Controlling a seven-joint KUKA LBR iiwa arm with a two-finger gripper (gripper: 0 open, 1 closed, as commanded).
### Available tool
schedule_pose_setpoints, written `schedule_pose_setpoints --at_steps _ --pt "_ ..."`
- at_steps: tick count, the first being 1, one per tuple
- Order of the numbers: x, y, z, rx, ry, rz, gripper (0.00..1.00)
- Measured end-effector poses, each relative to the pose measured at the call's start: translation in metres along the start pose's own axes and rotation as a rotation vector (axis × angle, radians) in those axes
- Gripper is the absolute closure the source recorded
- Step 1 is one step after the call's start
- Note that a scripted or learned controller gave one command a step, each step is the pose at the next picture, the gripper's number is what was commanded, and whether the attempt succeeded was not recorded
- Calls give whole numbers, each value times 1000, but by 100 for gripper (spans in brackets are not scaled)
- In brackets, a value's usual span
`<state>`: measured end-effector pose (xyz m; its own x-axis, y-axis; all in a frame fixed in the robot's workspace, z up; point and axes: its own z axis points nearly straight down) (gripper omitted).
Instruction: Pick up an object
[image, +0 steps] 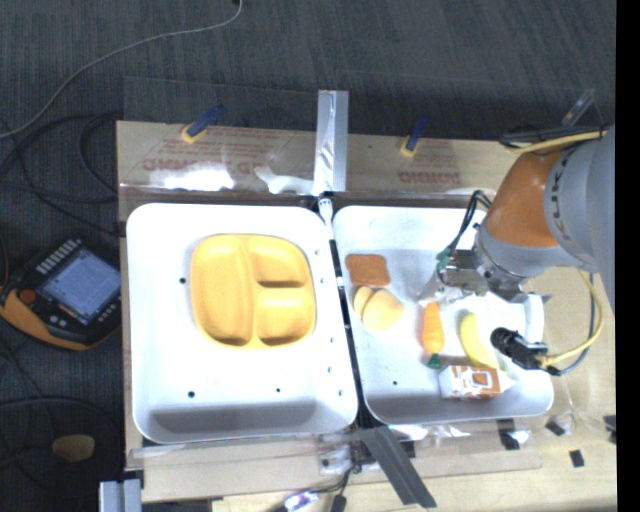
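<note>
The gripper (452, 283) hung over the right bin (400, 385), just above the carrot (432, 328) and banana (474, 340), its grip state impossible to tell, apparently before the pick; descending onto one seemed next.

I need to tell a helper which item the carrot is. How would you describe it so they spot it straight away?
Look in the right-hand white bin, near its middle. The carrot is the small orange stick lying lengthwise with a green tip at its near end, between the pale round piece on its left and the yellow banana on its right.
</note>
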<state>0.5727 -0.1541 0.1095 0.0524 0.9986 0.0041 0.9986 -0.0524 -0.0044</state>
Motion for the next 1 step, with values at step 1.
schedule_pose_setpoints --at_steps 1 --pt "100 9 -142 -2 -6 134 100"
